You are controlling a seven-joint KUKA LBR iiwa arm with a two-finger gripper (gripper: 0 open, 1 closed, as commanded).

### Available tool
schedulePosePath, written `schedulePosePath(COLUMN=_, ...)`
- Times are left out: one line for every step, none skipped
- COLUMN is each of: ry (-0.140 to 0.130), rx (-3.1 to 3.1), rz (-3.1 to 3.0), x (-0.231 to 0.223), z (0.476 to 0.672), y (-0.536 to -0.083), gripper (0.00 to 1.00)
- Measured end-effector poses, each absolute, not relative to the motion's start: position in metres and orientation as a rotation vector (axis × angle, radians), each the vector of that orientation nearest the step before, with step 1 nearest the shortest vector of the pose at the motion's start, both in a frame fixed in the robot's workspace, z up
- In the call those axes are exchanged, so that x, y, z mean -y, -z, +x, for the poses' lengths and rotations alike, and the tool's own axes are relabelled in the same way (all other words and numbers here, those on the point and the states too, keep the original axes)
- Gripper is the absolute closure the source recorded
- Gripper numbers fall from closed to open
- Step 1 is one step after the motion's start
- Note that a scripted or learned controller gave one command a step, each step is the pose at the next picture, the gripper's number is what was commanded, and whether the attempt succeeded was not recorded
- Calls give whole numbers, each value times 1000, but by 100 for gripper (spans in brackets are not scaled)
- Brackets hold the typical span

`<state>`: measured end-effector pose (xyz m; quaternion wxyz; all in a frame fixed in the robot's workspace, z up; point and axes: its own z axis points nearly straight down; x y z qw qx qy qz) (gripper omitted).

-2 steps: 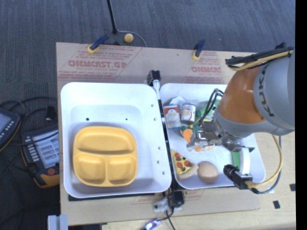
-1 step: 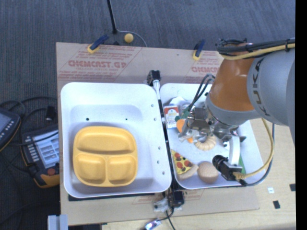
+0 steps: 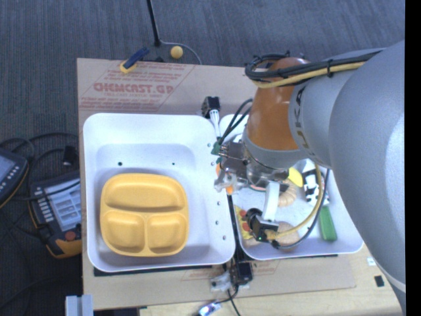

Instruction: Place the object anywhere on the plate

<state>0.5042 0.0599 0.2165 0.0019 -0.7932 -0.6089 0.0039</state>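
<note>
You had the gripper (image 3: 227,176) down at the left edge of the right bin (image 3: 342,242), hidden under the wrist, so you couldn't tell its spread or any hold. The green object (image 3: 327,224) lay in that bin, and the yellow plate (image 3: 145,184) sat in the left bin (image 3: 131,127)

Red block capitals reading "CHEMCAST GP" stand on the brown paper facing of the table (image 3: 131,78), just beyond the far edge of the left white bin (image 3: 92,133). Smaller red lines run around that name, too fine to read. The handheld controller (image 3: 66,239) left of the table carries a pale label (image 3: 58,203); its print is illegible.
</note>
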Motion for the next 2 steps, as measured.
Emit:
schedulePosePath(ry=-12, rx=1968, rz=-2445, x=-127, z=511, y=-209, gripper=100)
schedulePosePath(ry=-13, rx=1966, rz=-2448, x=-125, z=511, y=-209, gripper=0)
